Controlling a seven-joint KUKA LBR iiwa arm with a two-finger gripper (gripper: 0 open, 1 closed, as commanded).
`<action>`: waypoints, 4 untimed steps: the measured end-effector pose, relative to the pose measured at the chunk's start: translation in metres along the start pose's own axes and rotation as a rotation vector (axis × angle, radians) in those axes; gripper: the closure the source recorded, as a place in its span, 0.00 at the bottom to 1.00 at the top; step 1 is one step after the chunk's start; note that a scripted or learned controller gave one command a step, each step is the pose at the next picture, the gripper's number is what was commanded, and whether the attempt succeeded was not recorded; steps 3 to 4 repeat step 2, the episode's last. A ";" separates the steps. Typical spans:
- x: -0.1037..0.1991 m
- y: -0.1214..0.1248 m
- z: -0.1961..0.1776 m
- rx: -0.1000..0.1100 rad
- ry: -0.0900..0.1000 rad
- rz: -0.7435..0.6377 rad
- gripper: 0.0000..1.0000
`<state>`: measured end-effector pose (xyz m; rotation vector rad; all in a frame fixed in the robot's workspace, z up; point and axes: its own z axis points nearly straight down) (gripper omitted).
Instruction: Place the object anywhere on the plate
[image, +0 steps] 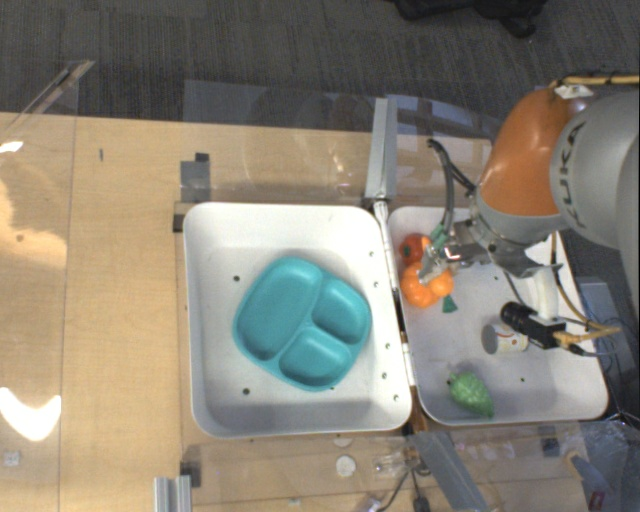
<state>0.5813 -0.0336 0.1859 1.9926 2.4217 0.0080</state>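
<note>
The end effector (437, 262) hangs over the upper left part of the right bin (560, 390), close to the wall that divides the 2 bins. It sits right at the upper right edge of the orange object (420, 290) and appears to touch or overlap it from above. From this slanted view I cannot tell how far open the end effector is, nor whether the orange object is actually clamped in it.

The orange object lies in the right bin, against its left wall. A small red piece (411, 246) lies just above it, and a small dark green bit (447, 303) is just beside its lower right edge. A lumpy green object (470, 392) lies well apart, near the bottom edge of the same bin.

The grey arm (600, 150), with its orange band (520, 160), reaches in from the right and covers the upper right corner of the right bin.

The teal plate (300, 322) lies flat in the middle of the left bin (215, 250). It has 3 compartments, 1 large on the left and 2 smaller on the right, and it is turned at an angle to the bin walls. The bin wall stands between the plate and the orange object.

Both bins rest side by side on the pale wooden tabletop (100, 300).
</note>
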 end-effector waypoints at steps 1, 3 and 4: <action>0.067 -0.017 0.001 0.002 0.001 -0.099 1.00; 0.066 -0.017 0.001 0.002 0.001 -0.098 0.00; 0.066 -0.017 0.001 0.002 0.001 -0.098 0.00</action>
